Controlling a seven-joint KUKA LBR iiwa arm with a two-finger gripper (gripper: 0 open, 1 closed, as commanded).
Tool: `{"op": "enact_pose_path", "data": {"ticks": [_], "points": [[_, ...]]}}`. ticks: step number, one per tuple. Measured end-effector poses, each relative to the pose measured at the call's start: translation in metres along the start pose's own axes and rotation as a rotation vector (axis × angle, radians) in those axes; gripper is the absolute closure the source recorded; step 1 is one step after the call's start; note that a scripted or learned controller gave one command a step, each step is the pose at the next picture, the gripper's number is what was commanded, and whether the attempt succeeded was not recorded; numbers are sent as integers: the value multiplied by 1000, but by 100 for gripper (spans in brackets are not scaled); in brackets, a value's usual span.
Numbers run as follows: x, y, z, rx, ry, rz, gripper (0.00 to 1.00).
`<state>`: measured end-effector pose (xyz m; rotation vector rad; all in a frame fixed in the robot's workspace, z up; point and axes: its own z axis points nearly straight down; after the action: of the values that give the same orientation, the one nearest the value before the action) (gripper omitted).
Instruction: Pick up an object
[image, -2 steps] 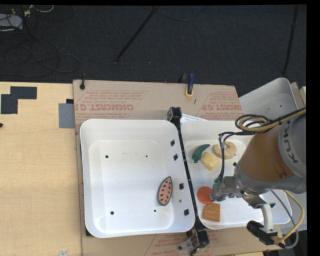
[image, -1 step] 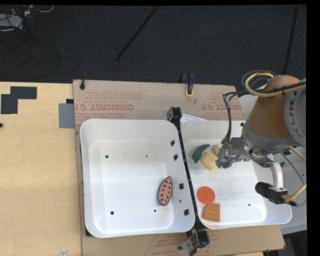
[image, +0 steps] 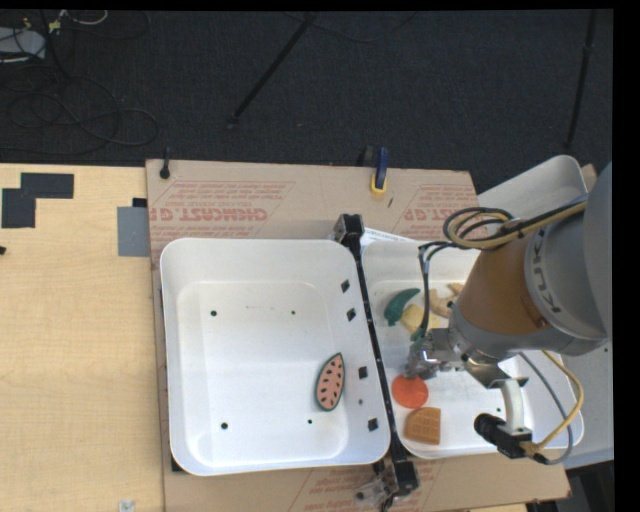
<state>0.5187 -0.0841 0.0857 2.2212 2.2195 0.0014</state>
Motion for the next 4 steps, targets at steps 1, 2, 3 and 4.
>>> {"op": "enact_pose_path", "data": {"ticks": [1, 2, 3, 4], "points": [[-9, 16, -2, 4, 2, -2, 100], [3, 63, -188, -16, -2, -5, 100], [1, 23, -78, 17, 3, 1, 100], [3, 17, 2, 4, 0, 0, 100]]}}
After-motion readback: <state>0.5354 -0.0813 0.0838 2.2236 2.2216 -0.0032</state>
